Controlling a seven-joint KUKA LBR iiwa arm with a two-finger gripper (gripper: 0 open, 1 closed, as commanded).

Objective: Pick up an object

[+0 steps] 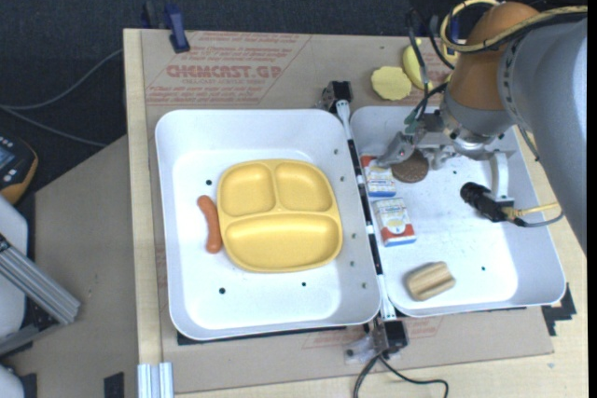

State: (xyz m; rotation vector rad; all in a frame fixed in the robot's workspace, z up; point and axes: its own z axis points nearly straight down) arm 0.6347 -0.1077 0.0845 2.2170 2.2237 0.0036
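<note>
Printed in red on the cardboard (224, 70) behind the bins is what reads as "CHEMCAST GP", the smaller lines too fine to read. In the left bin (187, 294) lie a sausage (211, 224) and, touching it, a yellow divided plate (278, 215). In the right bin (522, 284) lie two small cartons (395, 223), a bread roll (428, 280) and a brown cookie (409, 170). The gripper (410, 147) hangs just over the cookie; open or closed, I cannot tell.

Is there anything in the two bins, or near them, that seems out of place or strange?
Mostly tidy. One oddity: a yellow object lies on the bench above the right bin, outside both bins. In the left bin, an orange sausage lies beside the yellow divided plate, not in a compartment. Nothing looks spilled or broken.
</note>
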